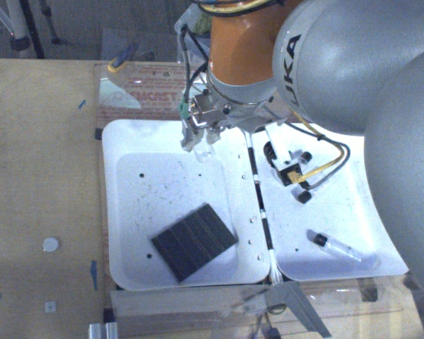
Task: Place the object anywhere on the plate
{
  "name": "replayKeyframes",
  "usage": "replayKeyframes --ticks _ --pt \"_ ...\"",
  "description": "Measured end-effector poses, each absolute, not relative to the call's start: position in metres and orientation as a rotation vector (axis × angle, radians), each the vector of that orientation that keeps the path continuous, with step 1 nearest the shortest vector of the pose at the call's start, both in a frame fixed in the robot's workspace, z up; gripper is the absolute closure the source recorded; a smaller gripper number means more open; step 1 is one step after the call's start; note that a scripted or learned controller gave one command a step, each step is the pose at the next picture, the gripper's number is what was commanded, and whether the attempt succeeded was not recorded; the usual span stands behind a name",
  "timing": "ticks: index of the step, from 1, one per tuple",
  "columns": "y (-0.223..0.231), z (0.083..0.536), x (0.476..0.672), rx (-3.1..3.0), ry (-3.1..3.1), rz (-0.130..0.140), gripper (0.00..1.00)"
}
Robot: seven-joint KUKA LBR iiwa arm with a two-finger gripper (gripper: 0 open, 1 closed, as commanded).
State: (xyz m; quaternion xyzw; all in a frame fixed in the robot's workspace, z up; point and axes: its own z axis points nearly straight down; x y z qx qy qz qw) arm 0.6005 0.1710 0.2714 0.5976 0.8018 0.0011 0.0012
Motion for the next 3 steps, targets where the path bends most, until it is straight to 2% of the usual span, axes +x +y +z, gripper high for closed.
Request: replayKeyframes --ticks 1,2,3 --pt "0.200 0.348 0.504 1.812 2.566 0.001 1.00" --pt "0.218 0.376 0.519 1.040 2.961 0.005 1.00" --pt "0.207 0.384 0.552 0.416 3.108 0.005 1.00"
